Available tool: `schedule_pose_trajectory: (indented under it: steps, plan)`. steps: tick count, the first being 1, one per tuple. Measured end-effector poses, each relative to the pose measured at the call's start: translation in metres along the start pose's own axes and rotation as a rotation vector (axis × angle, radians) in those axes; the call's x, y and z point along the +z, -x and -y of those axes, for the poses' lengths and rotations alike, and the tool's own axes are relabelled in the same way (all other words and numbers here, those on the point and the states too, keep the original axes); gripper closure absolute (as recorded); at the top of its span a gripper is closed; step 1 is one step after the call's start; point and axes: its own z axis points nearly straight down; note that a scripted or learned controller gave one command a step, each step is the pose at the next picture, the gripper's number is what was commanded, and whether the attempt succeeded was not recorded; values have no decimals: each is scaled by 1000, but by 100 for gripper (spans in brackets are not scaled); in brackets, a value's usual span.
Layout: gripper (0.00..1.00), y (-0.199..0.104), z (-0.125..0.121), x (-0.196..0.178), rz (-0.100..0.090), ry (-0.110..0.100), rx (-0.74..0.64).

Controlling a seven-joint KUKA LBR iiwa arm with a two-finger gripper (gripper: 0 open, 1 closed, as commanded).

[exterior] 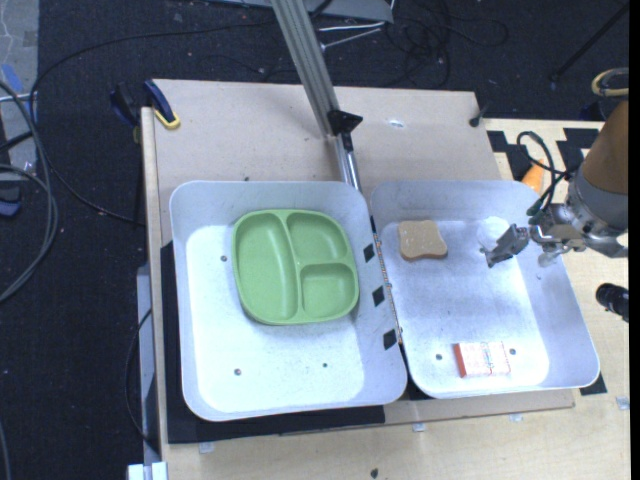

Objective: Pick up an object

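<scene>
The end effector [522, 243] hangs over the upper right part of the right bin [440, 298], its dark fingers [500, 251] pointing left and slightly down; one finger shows at the left and a paler one at the right with a gap between, so it looks spread apart and holds nothing. Just left of it, across a stretch of bare white floor, lies the toast [422, 240], a tan slice flat near the bin's upper left. Well below the end effector, close to the bin's near rim, lies a small box [483, 359], red and white, flat on its side. Between the toast, the box and the end effector the bin floor is bare, leaving open room in the middle. Far to its left, past the two touching inner rims with black clips along them, the left bin [200, 298] holds a green tray [296, 266] with three compartments, sitting in the upper middle of that bin and apart from its rims. Both bins rest on a tan counter [240, 128], which stands on a dark floor strewn with cables. A grey pole [310, 53] slants down from the top to the bins' junction. The arm [605, 183] enters from the right edge, wrist bent toward the left.
</scene>
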Motion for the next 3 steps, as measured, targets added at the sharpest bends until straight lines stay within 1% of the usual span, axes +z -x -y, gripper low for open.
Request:
schedule_pose_trajectory:
  steps: [1,2,3]
  plan:
    - [0,7,1,46,0,0,0]
    - [100,7,0,33,2,5,-1]
    - [100,3,-6,-28,3,10,-4]
